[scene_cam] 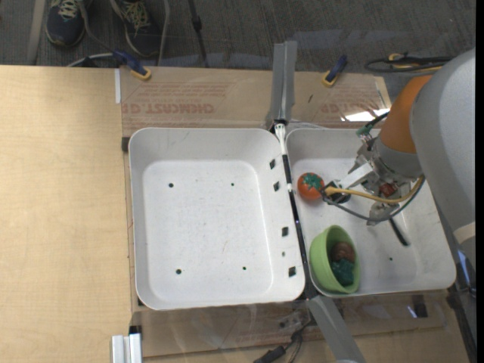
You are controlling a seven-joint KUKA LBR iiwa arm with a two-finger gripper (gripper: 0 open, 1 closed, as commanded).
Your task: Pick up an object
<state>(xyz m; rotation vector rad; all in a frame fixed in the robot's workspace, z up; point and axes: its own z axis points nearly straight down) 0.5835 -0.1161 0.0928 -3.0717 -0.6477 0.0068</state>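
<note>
Just left of hand (368, 191): ball (309, 186).

You are working in a robotics lab or test cell, not a home or shop. Evidence: a grey industrial arm (446, 119) with an orange band reaches over a plywood bench (60, 203). Two shallow white bins (144, 203) sit side by side on a cardboard sheet (197, 100) fixed with blue-and-yellow clamps (134, 68). Loose cables (401, 57) trail over grey carpet (227, 13). Someone in sneakers (64, 10) stands just behind the bench, beside thin tripod-like legs (189, 10).
</note>
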